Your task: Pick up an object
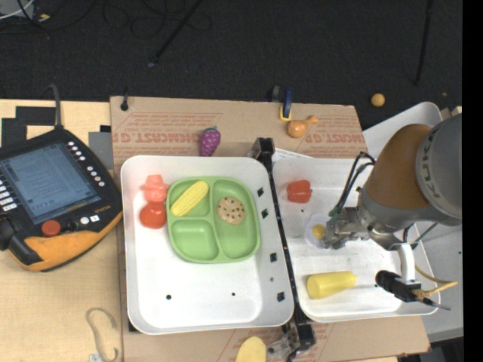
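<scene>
Jaws (pixel 330 234) sit just beside small yellow object (pixel 318 232) in right bin (pixel 362 308).

Hidden bits around the right bin

The tool (pixel 336 231) sits low over the right bin (pixel 362 296), its fingers too dark and small to tell apart, and a small yellow object (pixel 318 232) peeks out half-covered beside it. Down at the bottom edge, a yellow thing (pixel 251 349) is cut off, and the teach pendant (pixel 47 194) runs off the left.
</scene>
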Controlling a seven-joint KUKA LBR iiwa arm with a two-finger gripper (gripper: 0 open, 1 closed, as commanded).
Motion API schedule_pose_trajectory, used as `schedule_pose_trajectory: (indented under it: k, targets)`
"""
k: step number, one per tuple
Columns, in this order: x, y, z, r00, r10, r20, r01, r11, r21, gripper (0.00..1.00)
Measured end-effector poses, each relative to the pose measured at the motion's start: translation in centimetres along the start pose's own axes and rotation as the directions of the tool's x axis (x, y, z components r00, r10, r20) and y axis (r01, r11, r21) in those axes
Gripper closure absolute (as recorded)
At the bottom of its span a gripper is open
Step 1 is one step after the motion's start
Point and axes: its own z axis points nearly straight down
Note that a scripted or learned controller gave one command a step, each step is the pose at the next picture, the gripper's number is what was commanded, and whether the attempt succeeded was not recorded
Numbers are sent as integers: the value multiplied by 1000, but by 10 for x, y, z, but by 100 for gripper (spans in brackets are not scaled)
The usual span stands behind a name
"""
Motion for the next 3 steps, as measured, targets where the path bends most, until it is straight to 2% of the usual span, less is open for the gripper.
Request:
schedule_pose_trajectory:
  k: [1,2,3]
  targets:
    - [-2,-7,-60,1000,0,4,0,1000,-3,100]
    - [-5,-3,-122,1000,-5,4,5,1000,-5,100]
    - [-7,-3,-129,1000,-4,3,4,1000,-1,100]
